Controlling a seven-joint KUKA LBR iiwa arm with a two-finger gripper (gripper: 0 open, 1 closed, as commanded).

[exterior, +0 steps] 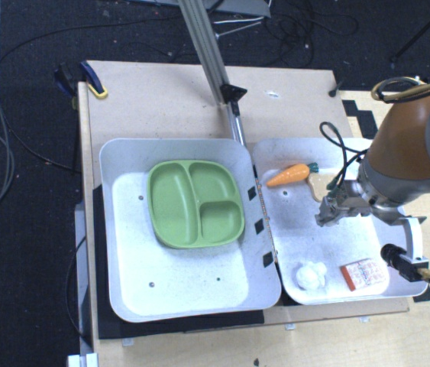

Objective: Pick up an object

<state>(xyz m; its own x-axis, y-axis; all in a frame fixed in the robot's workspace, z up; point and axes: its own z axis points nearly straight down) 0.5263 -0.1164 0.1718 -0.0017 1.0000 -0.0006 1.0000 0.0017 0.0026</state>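
The table [161, 98] carries two shallow white bins side by side. The left bin [130, 281] holds a green divided plate [196, 203], positioned toward the bin's far edge. The right bin [306, 235] holds three objects: an orange toy carrot [288, 175] near the far left corner, a small white object [311, 275] near the near edge, and a red-and-white packet [364, 274] near the near right corner. The arm [409, 155] enters over the right edge of the right bin. The gripper [331, 211] is positioned above the bin's middle, just beside the carrot but apart from it. Whether the jaws are open or closed cannot be determined; no object is visible between them.
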